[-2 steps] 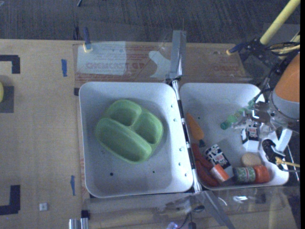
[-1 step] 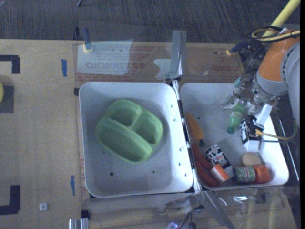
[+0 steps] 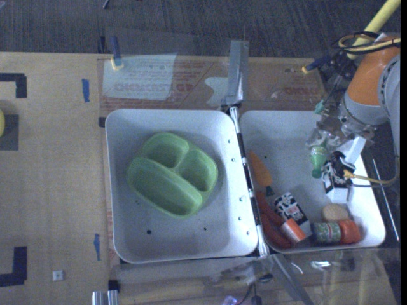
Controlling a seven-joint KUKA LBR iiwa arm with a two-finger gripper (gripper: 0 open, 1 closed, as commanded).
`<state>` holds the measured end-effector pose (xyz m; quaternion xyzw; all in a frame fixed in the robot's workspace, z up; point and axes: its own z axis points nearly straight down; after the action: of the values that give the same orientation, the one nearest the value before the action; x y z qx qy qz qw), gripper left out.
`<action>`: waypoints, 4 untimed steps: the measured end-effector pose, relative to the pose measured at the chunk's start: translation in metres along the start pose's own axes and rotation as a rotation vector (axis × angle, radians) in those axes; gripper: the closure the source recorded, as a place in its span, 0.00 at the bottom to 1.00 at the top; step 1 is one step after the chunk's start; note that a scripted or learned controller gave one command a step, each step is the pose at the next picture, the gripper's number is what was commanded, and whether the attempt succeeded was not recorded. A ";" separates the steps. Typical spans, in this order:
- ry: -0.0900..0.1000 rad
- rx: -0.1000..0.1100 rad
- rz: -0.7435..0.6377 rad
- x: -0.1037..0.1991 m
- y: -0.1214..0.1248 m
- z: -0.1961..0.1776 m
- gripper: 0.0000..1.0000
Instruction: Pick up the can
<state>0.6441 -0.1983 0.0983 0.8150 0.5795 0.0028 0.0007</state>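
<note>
The can, with a green label and a reddish end, lies on its side in the near right corner of the right bin. My gripper hangs over the far right part of that bin, well behind the can and apart from it. A small green object sits right at the gripper's tip. The arm's orange band is above the bin's right rim.
The right bin also holds a carrot, a black-and-white carton, red peppers, an orange cup and a tan bun next to the can. A green divided plate lies in the left bin.
</note>
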 end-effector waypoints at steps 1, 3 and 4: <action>0.001 0.001 0.000 0.001 0.000 0.000 0.00; 0.002 0.008 0.024 0.009 0.023 0.012 0.00; -0.003 0.006 -0.040 -0.007 -0.013 -0.015 0.00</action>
<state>0.6295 -0.2009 0.1134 0.8031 0.5958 -0.0002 -0.0005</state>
